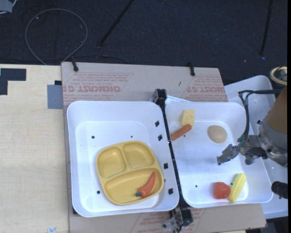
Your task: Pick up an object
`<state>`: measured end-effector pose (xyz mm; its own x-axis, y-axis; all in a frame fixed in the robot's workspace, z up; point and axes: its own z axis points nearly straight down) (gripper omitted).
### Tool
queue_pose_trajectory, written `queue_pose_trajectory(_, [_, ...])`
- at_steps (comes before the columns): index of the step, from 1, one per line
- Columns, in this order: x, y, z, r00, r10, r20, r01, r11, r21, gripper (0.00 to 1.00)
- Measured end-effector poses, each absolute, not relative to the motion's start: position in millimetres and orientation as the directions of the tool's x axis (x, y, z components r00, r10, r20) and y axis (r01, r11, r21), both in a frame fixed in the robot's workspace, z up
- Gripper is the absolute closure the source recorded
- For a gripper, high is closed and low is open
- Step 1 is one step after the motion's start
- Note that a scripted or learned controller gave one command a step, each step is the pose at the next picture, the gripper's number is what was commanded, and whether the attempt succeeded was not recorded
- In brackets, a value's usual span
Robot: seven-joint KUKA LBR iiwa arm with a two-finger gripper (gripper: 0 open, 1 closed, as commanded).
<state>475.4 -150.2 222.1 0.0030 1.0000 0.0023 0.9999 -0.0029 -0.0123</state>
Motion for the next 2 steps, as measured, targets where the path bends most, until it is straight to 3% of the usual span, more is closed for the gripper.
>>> queue_pose_trajectory(1, [477.5,-150.2,226.7,0.000,1.000,0.001,1.000,0.000,-0.004,0.00])
queue_pose_trajectory(2, [481.9,-140.7,169.6,-0.001,1.000,0.003,1.000,0.001,-0.009,0.00])
